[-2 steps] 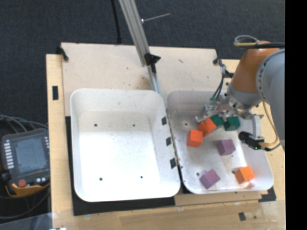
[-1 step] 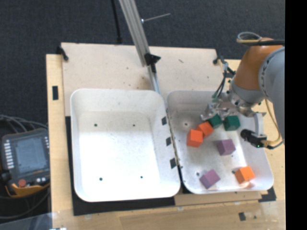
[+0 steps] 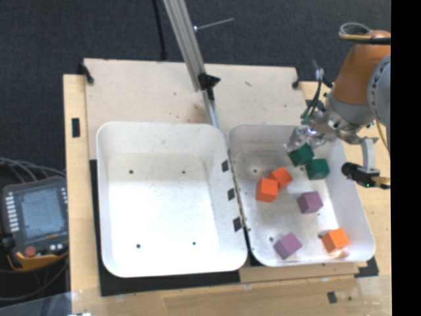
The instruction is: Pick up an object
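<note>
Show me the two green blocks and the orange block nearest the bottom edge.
upper green block (image 3: pixel 301 155), camera view, top face
lower green block (image 3: pixel 318 169), camera view, top face
lowest orange block (image 3: pixel 336 239), camera view, top face

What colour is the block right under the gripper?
Dark green, as the camera view shows; it sits just below the gripper in the right bin.

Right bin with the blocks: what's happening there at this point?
The grey KUKA arm's end effector is low over the far part of the right white bin, right at a dark green block. A second green block, three orange blocks and two purple blocks lie loose in that bin.
</note>
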Controlling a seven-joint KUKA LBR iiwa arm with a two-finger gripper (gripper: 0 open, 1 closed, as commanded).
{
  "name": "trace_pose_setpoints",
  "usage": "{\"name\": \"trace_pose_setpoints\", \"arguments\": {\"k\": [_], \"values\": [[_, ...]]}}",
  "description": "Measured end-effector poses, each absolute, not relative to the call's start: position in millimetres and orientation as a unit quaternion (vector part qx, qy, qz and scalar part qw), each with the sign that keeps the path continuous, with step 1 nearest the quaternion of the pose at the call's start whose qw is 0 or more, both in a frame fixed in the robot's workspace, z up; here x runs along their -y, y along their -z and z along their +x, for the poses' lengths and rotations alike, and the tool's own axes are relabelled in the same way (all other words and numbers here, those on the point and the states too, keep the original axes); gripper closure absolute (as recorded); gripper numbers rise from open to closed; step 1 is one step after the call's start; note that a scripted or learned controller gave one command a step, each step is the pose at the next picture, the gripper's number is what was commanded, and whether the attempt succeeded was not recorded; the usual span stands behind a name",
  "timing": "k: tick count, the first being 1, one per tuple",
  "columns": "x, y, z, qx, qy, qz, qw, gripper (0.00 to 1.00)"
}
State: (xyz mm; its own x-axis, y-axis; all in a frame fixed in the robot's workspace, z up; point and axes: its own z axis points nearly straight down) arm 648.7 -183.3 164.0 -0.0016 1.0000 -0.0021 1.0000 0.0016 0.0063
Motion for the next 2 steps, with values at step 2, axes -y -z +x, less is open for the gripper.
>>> {"name": "trace_pose_setpoints", "arguments": {"k": [2], "values": [[185.2, -269.0, 660.5, -0.709, -0.0014, 0.705, 0.003, 1.0]]}}
